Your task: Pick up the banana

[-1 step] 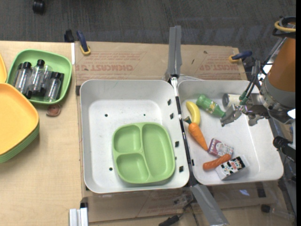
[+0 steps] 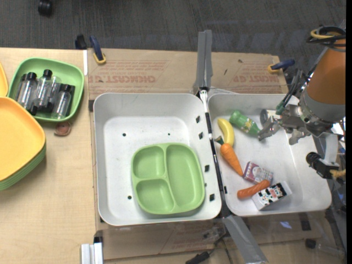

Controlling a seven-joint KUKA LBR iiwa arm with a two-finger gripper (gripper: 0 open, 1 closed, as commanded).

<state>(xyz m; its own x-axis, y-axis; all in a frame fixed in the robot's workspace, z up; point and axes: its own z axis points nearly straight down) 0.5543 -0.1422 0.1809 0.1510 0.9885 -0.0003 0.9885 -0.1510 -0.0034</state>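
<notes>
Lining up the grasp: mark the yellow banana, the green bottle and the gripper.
yellow banana (image 2: 226, 132), camera view, mid-body.
green bottle (image 2: 244, 123), camera view, its middle.
gripper (image 2: 268, 131), camera view, between fingertips.

Left bin (image 2: 110, 164) holds a green divided plate (image 2: 166, 177). Right bin (image 2: 308, 202) contains a green bottle (image 2: 244, 122), two carrots (image 2: 231, 158), two small cartons (image 2: 257, 172). Far left: tray of vials (image 2: 46, 89), stacked orange plates (image 2: 19, 147).

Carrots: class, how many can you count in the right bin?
2. One carrot lies slantwise just below the banana, near the right bin's left wall. The other carrot lies lower, beside the small carton.
</notes>
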